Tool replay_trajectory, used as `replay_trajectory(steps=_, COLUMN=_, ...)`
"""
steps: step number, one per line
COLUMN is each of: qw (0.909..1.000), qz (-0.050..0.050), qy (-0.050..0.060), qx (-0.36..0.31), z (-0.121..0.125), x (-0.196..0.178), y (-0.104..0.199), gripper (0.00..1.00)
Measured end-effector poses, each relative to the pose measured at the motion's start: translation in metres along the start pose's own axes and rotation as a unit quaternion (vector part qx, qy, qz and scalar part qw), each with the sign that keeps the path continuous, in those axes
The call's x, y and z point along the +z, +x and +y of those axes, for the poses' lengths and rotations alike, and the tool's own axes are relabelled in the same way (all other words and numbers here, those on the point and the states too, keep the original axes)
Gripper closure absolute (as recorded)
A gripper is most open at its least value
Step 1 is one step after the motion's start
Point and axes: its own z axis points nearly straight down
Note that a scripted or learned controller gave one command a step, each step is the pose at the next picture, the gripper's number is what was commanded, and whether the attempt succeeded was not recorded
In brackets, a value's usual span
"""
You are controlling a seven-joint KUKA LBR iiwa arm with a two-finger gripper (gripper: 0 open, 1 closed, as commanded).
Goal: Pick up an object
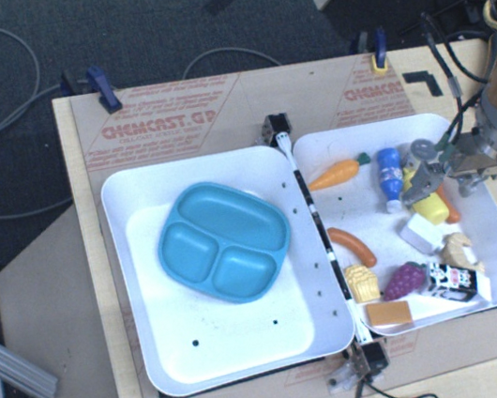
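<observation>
The right bin [494, 240] holds several toy foods. My gripper [443, 185] reaches in from the right and hovers low over the bin's upper middle, open, its fingers spread just above a yellow block [432, 207]. Nothing sits between them. A blue bottle [389, 176] stands just left of the gripper, and a white block [419, 233] lies below the yellow one. Also there: a carrot [335, 174], a sausage [352, 245], corn [362, 283], purple grapes [404, 281], an orange slab [389, 314] and a black-and-white carton [453, 280].
The left bin [141, 288] carries a blue divided plate [224, 240]. The ridge between the bins [316, 229] runs down the middle. Cables hang by the arm at the upper right. A beige toy [458, 249] lies near the right bin's lower right.
</observation>
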Motion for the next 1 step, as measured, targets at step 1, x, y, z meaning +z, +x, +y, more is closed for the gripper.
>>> replay_trajectory(steps=1, qw=1.0, qz=-0.001, qy=-0.002, qx=-0.002, z=0.0976, x=0.1048, y=-0.0151, gripper=0.0)
